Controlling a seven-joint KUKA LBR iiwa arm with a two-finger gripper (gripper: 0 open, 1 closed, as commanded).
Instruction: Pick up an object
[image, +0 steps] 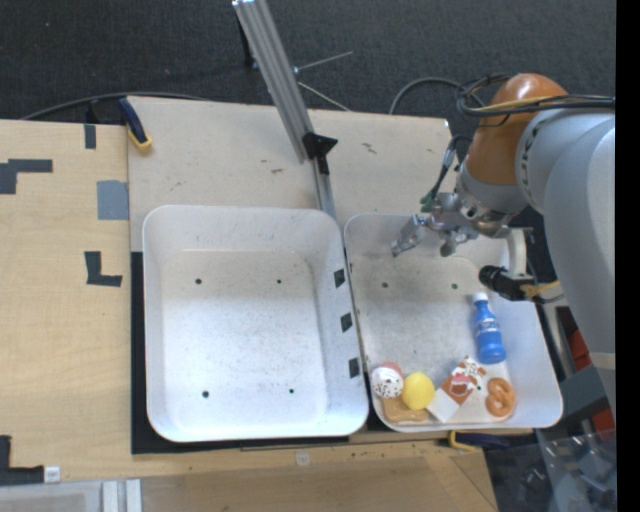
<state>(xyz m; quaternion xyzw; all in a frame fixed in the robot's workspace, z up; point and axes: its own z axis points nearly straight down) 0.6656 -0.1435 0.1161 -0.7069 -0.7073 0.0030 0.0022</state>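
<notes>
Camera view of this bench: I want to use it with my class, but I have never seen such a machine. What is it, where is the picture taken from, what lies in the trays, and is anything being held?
The big grey machine with the orange band is a robot arm that reaches in from the right. The tool at its tip is a two-finger gripper, hanging over the far end of the right white bin. Nothing shows between its fingers.

The picture comes from one fixed camera above the bench, looking down at a slant.

Two shallow white bins sit side by side. At the right bin's near end lie a blue plastic bottle with a white cap, a yellow ball, a white speckled ball, an orange ring-shaped toy and a small red-and-white toy. The left white bin lies beside it.
</notes>
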